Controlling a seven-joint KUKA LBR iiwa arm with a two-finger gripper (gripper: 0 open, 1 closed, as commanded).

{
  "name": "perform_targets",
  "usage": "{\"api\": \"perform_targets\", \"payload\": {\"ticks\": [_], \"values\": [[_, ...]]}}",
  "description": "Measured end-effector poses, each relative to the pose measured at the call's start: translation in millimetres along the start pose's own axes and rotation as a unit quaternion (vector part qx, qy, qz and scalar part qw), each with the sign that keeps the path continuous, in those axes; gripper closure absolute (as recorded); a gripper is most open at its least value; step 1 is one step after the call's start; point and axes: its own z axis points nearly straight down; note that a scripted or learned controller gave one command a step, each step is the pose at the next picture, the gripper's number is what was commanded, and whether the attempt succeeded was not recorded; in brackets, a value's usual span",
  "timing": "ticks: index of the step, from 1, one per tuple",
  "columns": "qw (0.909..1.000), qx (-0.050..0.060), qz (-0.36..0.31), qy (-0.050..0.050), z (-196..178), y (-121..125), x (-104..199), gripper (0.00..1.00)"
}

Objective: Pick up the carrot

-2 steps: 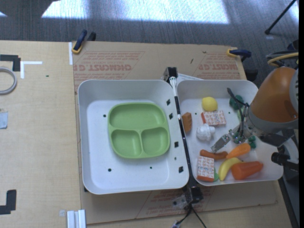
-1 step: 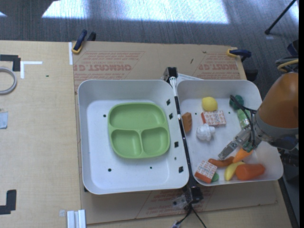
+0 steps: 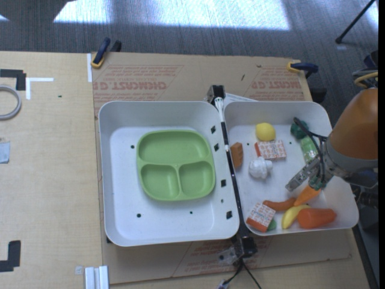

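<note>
Gripper low over the carrot at the right bin's near-right side.

Left to right: the left bin holds a green divided plate, with bare white floor all round it. Across the shared rim, the right bin is crowded: a brown block, a white ball, a yellow lemon, a red-and-white packet, a second packet by the near wall, a banana. The carrot lies tilted beside the banana, just above a larger orange vegetable. The gripper has its fingers slightly parted, tips at the carrot's upper end; whether they grasp it I cannot tell. Little free floor remains there, the right wall close by.
</note>
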Motion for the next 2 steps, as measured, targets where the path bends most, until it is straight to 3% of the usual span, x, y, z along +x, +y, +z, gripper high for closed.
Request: {"api": "perform_targets", "payload": {"ticks": [1, 2], "values": [[1.0, 0.0, 0.0, 0.0, 0.5, -0.1, 0.2, 0.0], [0.9916, 0.001, -0.129, 0.002, 10.3, -11.3, -7.4, 0.0]]}}
